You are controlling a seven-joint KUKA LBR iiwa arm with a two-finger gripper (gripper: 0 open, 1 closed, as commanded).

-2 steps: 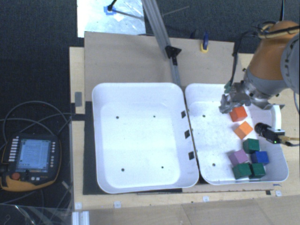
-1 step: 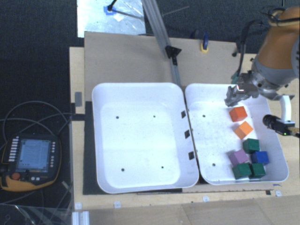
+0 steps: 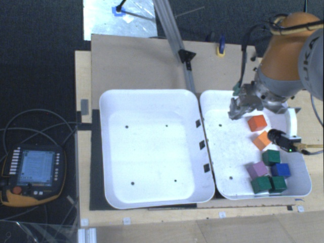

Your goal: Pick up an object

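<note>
right now i'm watching from overhead at a slant: two shallow white bins sit side by side on the bench. the left bin [image 3: 109,135] shows bare floor w/ a few dark dots. the right bin [image 3: 217,151] holds a cluster of small blocks along its right side. the arm comes in from the right, and its gripper [image 3: 237,110] hangs over the upper part of the right bin, pointing down. can't tell how the pincer is set, too blurred. nothing visible in it.

nearest target is the orange block [image 3: 257,122], just beside the gripper on its right. below it lie a lighter orange block [image 3: 261,140], a green block [image 3: 271,157], a blue block [image 3: 281,169], a purple block [image 3: 258,169] and more green ones at the corner.

my guess: these blocks are light, stiff, prob smooth-sided, not fragile. i'd pinch the orange block across two flat opposite faces, since it sits apart from the rest.
</note>
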